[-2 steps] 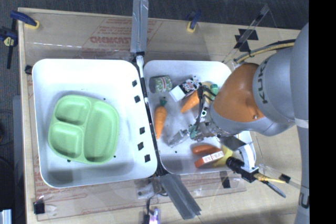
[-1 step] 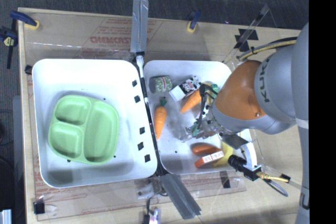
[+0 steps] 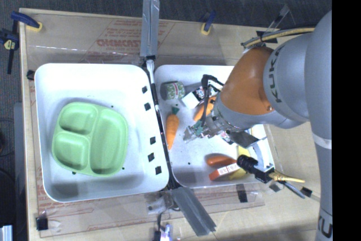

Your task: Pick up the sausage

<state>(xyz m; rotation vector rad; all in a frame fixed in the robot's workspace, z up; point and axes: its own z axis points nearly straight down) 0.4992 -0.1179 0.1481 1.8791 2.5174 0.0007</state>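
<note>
On the far left of the wooden counter (image 3: 84,31) sits the shallow white left bin (image 3: 45,87), holding a pale green plastic plate with three compartments (image 3: 90,138), well apart from the work and unlikely to be disturbed. Past the divide, the shallow white right bin (image 3: 180,175) is crowded: a small green-labelled can lying on its side (image 3: 172,90) near the top, and just below it an orange plastic carrot with a green tip (image 3: 171,128) lying lengthwise by the left wall. To the right of the carrot hangs the pincer (image 3: 198,130), under the grey arm with the orange band (image 3: 248,87); whether it is wide or narrow I cannot tell, and nothing can be seen held in it. The reddish-brown toy sausage (image 3: 217,160) lies lower and further right, near the bin's front wall, with a red piece (image 3: 221,173) just beside it and something yellow (image 3: 241,173) close by. The risk, as I judge it, is a descent at the present spot, which would miss the sausage or nudge the carrot; a grasp among the crowded pieces could also catch the red neighbour or push the sausage against the wall.
</note>
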